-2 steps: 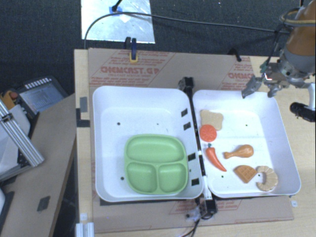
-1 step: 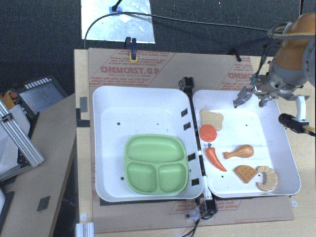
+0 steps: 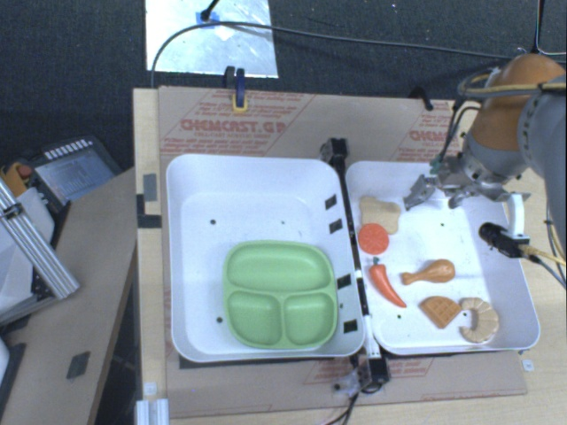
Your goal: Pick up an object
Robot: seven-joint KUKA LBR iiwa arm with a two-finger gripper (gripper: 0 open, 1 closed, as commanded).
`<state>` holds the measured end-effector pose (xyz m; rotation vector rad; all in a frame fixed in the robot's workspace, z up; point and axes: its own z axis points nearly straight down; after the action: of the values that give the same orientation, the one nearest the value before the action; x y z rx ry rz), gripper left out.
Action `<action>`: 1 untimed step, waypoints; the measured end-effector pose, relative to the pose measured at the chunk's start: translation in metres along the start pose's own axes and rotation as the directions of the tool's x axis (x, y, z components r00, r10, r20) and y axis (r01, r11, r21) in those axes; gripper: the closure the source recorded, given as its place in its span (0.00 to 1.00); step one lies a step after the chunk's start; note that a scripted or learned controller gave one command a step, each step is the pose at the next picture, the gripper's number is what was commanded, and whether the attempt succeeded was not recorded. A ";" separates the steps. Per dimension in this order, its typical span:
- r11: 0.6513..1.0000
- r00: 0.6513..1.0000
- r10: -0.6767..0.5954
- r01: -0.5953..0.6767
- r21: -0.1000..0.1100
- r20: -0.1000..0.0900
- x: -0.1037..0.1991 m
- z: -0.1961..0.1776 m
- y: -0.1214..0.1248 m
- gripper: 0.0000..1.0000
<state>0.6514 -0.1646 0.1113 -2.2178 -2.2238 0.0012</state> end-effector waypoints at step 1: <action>1.000 1.000 -0.001 0.001 -0.007 0.002 0.000 -0.015 0.002 1.00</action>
<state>0.6533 -0.1650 0.1258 -2.2207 -2.2293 -0.0047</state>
